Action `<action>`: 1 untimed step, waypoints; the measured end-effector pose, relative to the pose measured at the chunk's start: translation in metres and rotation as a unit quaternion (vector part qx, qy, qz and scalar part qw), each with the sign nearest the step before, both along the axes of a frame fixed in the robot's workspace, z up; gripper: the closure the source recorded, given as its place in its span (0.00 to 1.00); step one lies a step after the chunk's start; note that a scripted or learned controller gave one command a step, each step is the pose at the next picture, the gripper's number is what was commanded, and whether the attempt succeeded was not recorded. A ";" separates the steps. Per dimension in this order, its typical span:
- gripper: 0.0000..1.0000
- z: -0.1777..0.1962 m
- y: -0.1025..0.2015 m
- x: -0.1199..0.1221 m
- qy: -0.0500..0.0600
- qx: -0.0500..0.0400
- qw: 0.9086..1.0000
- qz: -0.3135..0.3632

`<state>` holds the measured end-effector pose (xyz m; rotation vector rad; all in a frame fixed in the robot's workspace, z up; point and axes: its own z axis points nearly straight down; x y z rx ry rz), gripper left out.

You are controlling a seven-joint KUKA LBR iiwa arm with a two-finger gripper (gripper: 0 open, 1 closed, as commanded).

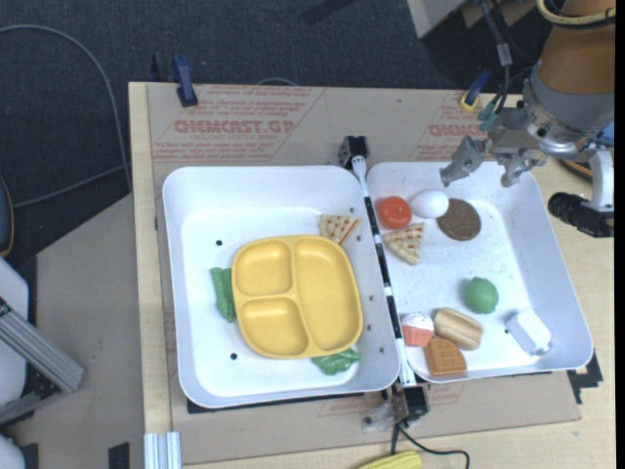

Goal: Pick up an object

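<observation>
The desk [244, 125] sat on dark carpet, its cardboard top carrying two white bins side by side. You had the hand [488, 167] hanging over the right bin [562, 291] at about twelve o'clock, fingers spread apart and holding nothing. Just below it lay the white egg [429, 203], the tomato [394, 211] and the brown cookie [458, 220], bunched together, so any of them looked like a likely target. The green ball [480, 294] sat alone toward four o'clock, probably an easier pick. The left bin [195, 291] held a yellow tray [296, 294].
</observation>
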<state>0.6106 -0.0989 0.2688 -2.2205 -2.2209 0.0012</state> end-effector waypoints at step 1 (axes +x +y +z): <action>0.00 -0.138 -0.005 0.054 0.002 0.001 1.000 0.000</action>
